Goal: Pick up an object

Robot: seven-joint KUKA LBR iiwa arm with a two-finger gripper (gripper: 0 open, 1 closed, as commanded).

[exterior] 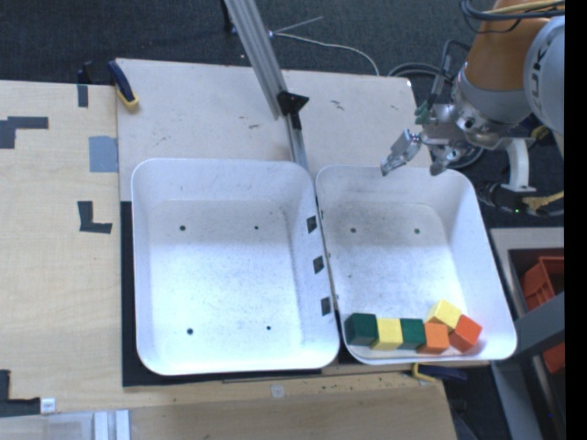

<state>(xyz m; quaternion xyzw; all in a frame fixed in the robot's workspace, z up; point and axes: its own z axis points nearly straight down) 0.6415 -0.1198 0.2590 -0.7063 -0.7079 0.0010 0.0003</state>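
Jaws (417,156) hang over the far rim of the right bin (486,246), fingers spread, nothing between them. The two fingertips show as separate grey prongs, one toward the bin's far middle, the other toward its far right corner, though at this slant their height above the rim is hard to judge. The arm (509,53) sits behind them, with the orange band above the wrist. All candidate objects lie well apart from the jaws, at the opposite, near edge of the same bin: a row of small blocks packed against the near wall. From the bin's divider side outward: green block (361,327), yellow block (388,333), a second green block (412,333), orange block (436,336), then a red-orange block (465,333) with another yellow block (446,313) just behind it, toward the jaws. The blocks appear to touch one another. The left bin (156,246) sits beside the jaws' bin across the divider. Task judged at its start: no approach to any block, no grasp, no lift. Left to do: cross the bin toward its near wall, descend on one block, close, raise. The tight packing and the wall may hinder finger entry.
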